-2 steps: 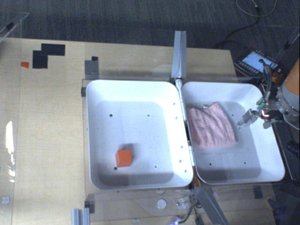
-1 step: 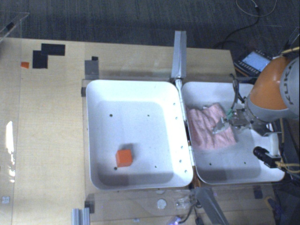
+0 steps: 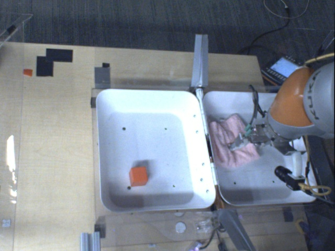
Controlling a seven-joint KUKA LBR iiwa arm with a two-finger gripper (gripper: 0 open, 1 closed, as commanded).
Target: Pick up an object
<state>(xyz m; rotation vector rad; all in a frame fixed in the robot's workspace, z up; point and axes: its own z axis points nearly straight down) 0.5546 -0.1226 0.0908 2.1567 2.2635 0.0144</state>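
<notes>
Where the camera view looks down at a slant on the pale wooden desk (image 3: 52, 150), two shallow white bins are seen side by side, their inner rims touching along a grey divider rail (image 3: 200, 61) that runs back from between them. In the left bin (image 3: 152, 111) a small orange block (image 3: 138, 176) is found lying alone on the floor, near the front wall and left of the middle. In the right bin (image 3: 248, 187) a crumpled pink cloth (image 3: 226, 137) is spread against the left wall, just beside the shared rim, about halfway between front and back. The arm (image 3: 320, 95) is brought in from the right, its orange band (image 3: 293, 106) held over the back right part of that bin, and the gripper (image 3: 248, 139) is set low at the right edge of the pink cloth, where metal parts are seen against the folds. Whether the gripper is released, clenched or grasping the cloth cannot be told, since its tip is blurred and partly lost against the fabric. At the far left of the desk, well apart from both bins, a black stepped patch (image 3: 52, 60) and a small orange square (image 3: 27, 72) are marked on the surface. Beyond the back right corner, a device with a lit blue screen (image 3: 285, 67) is seen off the desk.
</notes>
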